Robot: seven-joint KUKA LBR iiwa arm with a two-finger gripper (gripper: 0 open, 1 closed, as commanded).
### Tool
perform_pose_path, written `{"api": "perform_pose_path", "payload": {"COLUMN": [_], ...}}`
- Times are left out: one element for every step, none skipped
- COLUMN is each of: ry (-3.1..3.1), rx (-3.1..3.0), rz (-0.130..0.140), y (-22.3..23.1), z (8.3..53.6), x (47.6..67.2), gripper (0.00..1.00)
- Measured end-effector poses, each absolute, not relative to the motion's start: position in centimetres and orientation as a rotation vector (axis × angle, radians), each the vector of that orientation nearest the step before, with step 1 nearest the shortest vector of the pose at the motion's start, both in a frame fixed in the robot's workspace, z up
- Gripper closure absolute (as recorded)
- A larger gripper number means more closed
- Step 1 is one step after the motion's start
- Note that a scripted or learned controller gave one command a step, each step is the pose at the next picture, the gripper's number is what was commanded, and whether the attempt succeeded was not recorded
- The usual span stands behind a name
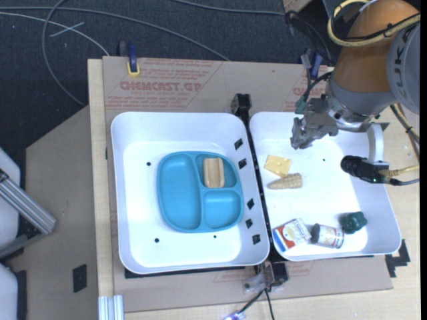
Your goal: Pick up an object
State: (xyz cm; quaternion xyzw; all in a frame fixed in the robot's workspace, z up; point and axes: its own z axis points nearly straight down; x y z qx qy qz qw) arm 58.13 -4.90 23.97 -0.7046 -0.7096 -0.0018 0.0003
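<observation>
My gripper (301, 139) hangs over the far left part of the right bin (380, 245), with nothing seen in it. Just in front of it lies a yellow cheese wedge (277, 165), and a small corn cob (285, 181) lies below that. Along the bin's near edge rest a red, white and blue carton (291, 235), a small can (328, 236) on its side and a dark green object (352, 221). In the left bin (133, 239) a blue divided plate (193, 195) holds a tan bread-like piece (213, 172) in its far right compartment.
A black cylindrical part (360, 167) with a cable juts over the right bin's right side. Black clips (248, 202) line the wall between the bins. A blue clamp (133, 60) holds the cardboard base at the far left. The arm's orange band (370, 42) looms above the right bin.
</observation>
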Motion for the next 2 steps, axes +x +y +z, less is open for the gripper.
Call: {"api": "perform_pose_path", "payload": {"ry": [-2.226,-2.228], "rx": [-2.212,-2.212], "rz": [-0.001,-0.004], "y": [-0.5,5.3], "z": [23.8,24.2], "x": [57.8,57.9], "gripper": [1.0,1.0]}}
